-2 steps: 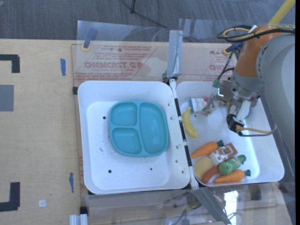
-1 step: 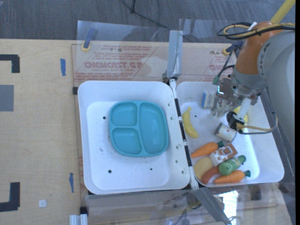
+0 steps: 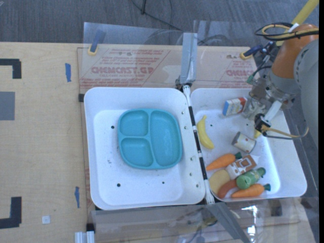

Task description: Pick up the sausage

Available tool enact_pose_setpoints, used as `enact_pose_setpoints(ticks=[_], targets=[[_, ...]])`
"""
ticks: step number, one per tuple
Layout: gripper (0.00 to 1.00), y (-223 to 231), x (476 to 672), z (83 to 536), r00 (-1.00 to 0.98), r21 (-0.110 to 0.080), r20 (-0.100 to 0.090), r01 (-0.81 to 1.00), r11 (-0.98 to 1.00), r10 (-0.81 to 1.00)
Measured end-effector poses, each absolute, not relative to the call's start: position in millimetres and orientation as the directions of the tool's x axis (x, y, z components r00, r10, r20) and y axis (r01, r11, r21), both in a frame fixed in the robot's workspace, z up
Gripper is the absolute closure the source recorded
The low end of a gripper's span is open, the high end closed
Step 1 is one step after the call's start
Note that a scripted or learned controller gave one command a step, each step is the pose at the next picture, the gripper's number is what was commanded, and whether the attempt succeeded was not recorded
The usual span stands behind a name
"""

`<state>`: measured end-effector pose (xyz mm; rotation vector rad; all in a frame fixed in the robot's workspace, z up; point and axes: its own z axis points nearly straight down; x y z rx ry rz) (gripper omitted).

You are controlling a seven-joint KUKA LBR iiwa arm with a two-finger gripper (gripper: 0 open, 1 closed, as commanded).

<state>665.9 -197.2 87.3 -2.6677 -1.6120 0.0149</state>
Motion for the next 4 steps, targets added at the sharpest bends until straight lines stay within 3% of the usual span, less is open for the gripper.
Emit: enact_pose_setpoints(ticks=[1, 2, 3, 4], targets=[[1.00, -147.6, 668.3, 87.3, 0.718, 0.000, 0.001, 0.696, -0.718, 0.696], [1.00, -145.3, 656.2, 112.4, 0.646, -0.003, -0.001, 0.763, -0.646, 0.763], [1.00, -134.1, 662.8, 87.5, 0.815, 0.001, 0.001, 0.579, -0.815, 0.579], [1.00, -112.4, 650.8, 87.9, 0.915, 0.000, 0.001, 0.402, -0.915, 0.402]])
